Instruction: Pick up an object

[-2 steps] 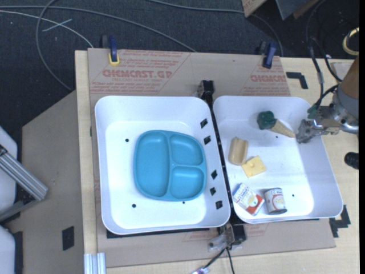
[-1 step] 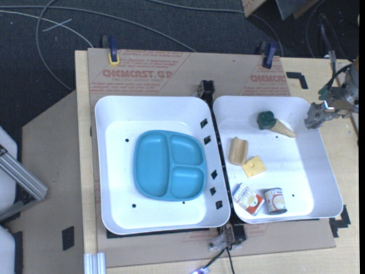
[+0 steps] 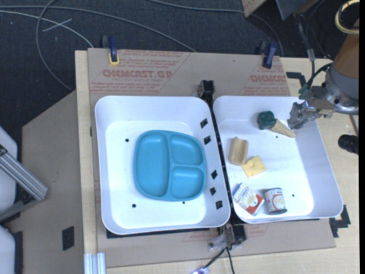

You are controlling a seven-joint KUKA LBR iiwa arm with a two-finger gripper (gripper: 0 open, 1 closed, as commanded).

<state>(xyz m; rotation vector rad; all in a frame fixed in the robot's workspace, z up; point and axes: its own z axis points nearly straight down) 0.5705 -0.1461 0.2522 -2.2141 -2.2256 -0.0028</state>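
Note:
The right bin (image 3: 319,170) holds several small items. A dark green lump (image 3: 266,119) lies at the back, with a pale wedge (image 3: 282,129) just right of it. A tan bread-like piece (image 3: 238,150) and a yellow cheese piece (image 3: 254,166) sit mid-bin. A red-and-white packet (image 3: 247,199) and a small can (image 3: 275,200) lie near the front. My gripper (image 3: 297,120) hangs over the back right of this bin, right next to the pale wedge. Nothing shows between its fingers.
The left bin (image 3: 114,170) holds a blue divided plate (image 3: 169,165). Black clips run along the divider (image 3: 212,153) between the bins. Two clamps (image 3: 113,50) (image 3: 269,55) pin the cardboard at the back. Cables trail across the dark floor behind.

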